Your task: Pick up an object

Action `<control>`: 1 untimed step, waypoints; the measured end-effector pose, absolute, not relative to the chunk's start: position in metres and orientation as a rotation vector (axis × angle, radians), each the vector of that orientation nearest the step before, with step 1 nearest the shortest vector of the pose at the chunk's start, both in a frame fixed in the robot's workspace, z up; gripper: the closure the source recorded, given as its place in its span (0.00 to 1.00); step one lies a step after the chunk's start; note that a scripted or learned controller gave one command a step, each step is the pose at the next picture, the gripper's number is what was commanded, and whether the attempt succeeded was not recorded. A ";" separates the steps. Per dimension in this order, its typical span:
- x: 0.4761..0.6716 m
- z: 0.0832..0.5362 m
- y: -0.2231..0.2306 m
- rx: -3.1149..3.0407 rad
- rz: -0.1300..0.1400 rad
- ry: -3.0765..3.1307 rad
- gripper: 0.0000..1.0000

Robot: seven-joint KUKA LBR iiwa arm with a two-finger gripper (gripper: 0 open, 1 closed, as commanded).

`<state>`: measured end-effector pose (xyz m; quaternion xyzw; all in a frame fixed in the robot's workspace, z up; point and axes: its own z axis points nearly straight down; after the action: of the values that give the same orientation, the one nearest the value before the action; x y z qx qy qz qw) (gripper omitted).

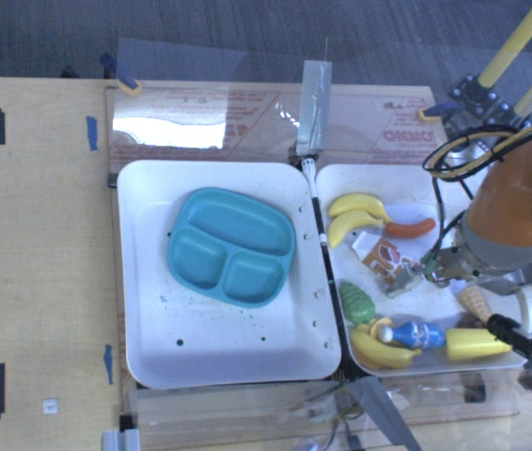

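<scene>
The right bin (407,178) holds several small items. Two yellow bananas (355,216) lie at its far left, with an orange sausage-shaped piece (409,225) beside them. A brown and white snack packet (390,264) lies in the middle. A green toy (357,302), a third banana (379,346), a blue bottle (417,334), a yellow piece (476,343) and a tan cone (476,299) lie along the near side. My gripper (433,270) is low in the bin, at the packet's right edge, under the orange-banded wrist (518,200).
The left bin (144,280) holds a blue divided plate (232,245). A clear panel with a grey post (314,101) stands behind both bins. Black cables (459,153) loop above the wrist. The wooden bench (31,252) spreads out to the left.
</scene>
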<state>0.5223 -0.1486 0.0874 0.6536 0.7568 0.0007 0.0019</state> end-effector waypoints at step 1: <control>0.570 0.087 -0.119 2.043 0.007 2.378 0.00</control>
<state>0.5697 -0.1194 0.0872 0.6517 0.7584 0.0023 0.0031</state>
